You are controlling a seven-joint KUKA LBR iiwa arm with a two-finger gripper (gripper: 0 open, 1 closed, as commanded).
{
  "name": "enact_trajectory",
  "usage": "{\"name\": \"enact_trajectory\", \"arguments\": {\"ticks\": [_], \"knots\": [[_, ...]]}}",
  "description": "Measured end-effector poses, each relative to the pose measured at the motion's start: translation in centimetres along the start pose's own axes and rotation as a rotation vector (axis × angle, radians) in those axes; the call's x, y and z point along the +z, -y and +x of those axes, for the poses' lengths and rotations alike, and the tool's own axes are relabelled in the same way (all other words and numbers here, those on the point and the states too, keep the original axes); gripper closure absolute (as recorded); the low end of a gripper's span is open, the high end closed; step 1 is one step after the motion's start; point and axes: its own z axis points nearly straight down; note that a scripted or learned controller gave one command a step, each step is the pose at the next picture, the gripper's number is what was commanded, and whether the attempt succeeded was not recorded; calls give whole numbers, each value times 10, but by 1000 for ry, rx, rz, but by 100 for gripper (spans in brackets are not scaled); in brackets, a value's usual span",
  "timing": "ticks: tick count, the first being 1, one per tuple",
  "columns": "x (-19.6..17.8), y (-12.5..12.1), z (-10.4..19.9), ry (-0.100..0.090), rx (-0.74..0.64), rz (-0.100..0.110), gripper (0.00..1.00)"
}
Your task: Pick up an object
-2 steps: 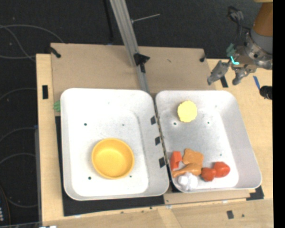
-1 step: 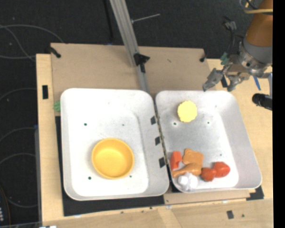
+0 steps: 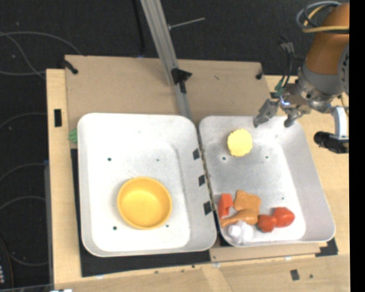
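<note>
A: Here's the arm, reaching in at the upper right, orange band above the wrist. The gripper hangs over the far rim of the right bin.

B: And the fingers?

A: Spread wide, two dark tips well apart, nothing between them.

B: What's nearest?

A: A yellow puck, round and pale, lies flat in the far half of the right bin, just beside and below the left-hand fingertip. Near, but apart.

B: The rest of that bin?

A: A cluster in the near corner. An orange stick stands against the left wall, a tan toy lies beside it, touching it. Below those sits a white lump. To the right are two red pieces, side by side, touching. What each one is, too small to tell.

B: Left bin?

A: The left bin holds one yellow bowl, upright, in its near half, well apart from the arm.

B: And around them?

A: Both bins sit side by side on the desk. A grey rail slants down from the top to the gap between the bins.
</note>
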Motion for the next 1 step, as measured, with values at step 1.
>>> {"name": "enact_trajectory", "arguments": {"ticks": [1], "knots": [[42,0,-4,0,2,0,0]]}}
